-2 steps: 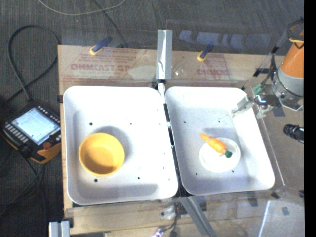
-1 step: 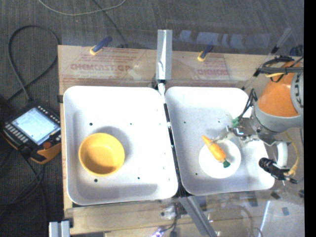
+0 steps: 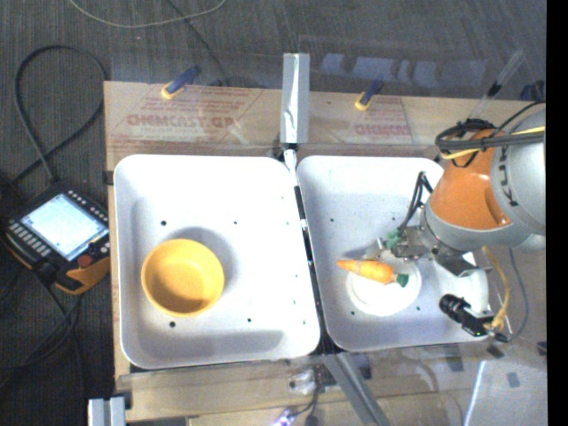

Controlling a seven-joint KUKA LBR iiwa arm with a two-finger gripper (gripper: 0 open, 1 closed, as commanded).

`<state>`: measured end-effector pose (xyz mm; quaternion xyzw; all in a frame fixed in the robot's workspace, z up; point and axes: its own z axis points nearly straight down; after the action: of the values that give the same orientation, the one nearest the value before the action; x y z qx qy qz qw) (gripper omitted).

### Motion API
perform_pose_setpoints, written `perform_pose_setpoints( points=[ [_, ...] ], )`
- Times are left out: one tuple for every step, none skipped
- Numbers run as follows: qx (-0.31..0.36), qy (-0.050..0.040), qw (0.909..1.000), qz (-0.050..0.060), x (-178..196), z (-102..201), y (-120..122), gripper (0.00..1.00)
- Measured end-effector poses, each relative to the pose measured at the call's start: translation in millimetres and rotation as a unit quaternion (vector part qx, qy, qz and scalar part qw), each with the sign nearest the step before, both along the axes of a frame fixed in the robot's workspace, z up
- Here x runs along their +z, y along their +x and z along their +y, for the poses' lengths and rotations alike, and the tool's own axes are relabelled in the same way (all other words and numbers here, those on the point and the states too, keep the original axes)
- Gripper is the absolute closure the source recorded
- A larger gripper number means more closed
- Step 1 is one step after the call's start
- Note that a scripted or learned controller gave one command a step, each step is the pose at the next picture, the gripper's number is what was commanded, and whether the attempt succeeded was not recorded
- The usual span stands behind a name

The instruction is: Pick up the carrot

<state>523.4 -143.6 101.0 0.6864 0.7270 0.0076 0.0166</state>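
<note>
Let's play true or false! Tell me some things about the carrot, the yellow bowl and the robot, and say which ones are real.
1. The carrot lies in the right bin. True.
2. The yellow bowl sits in the same bin as the carrot. False: it sits in the left bin.
3. The carrot rests partly on a white plate. True.
4. The yellow bowl is tipped on its side. False: it stands upright, opening up.
5. The gripper is over the left bin. False: it is over the right bin, close to the carrot.
</note>
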Motion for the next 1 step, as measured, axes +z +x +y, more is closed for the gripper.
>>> perform_pose_setpoints(
  points=[
    [0.001,0.0018,1.0000,-0.001,9.5,2.0,1.3,1.00]
  ],
)
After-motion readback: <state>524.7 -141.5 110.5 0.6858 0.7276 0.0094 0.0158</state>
